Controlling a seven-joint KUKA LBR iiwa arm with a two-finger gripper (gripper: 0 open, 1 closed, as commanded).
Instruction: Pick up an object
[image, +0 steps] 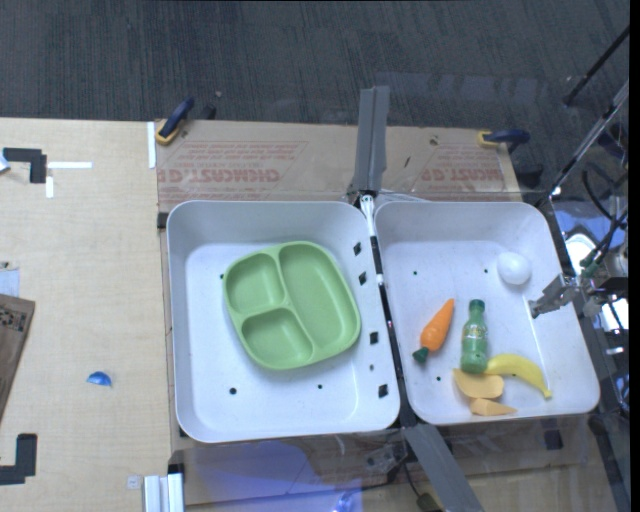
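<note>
Bench, two white bins | gripper (553, 296) at right bin's (432, 232) rim, claw state unclear | carrot (436, 326) (light, stiff, likely plastic): grasp across middle

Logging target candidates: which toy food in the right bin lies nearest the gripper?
The white ball, alone toward the bin's far side, closest to the gripper; the carrot, bottle and banana lie farther.

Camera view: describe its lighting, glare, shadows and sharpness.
Camera view: soft, even overhead light; the green plate throws only a faint shadow on the left bin; bluish glare at the bottom edge and by the gripper on the right; the white ball nearly washes out against the right bin; overall slightly soft, with small toys lacking fine detail.
</note>
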